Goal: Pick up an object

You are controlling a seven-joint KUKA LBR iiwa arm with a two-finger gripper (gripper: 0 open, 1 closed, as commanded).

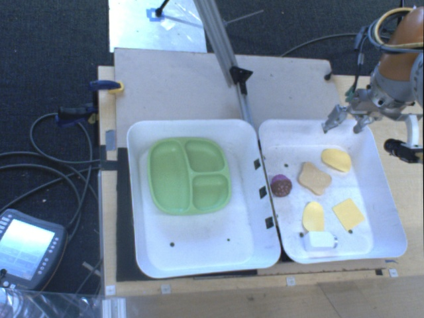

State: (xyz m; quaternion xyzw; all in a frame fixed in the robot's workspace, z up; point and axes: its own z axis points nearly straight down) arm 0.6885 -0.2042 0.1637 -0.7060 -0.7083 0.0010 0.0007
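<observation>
My gripper (345,123) hangs over the far edge of the right bin (381,177), its two fingers spread open with nothing between them. Below it in that bin lie a yellow oval piece (336,159), a tan bread-like slice (314,177), a dark round purple item (281,186), a yellow curved piece (313,216), a yellow square slice (348,213) and a white block (320,239). The nearest item to the gripper is the yellow oval piece, a little in front of it.
The left bin (152,244) holds a green divided plate (189,175). A slanted metal pole (218,35) crosses the back of the bench. Cables and a handheld pendant (26,247) lie on the floor at left.
</observation>
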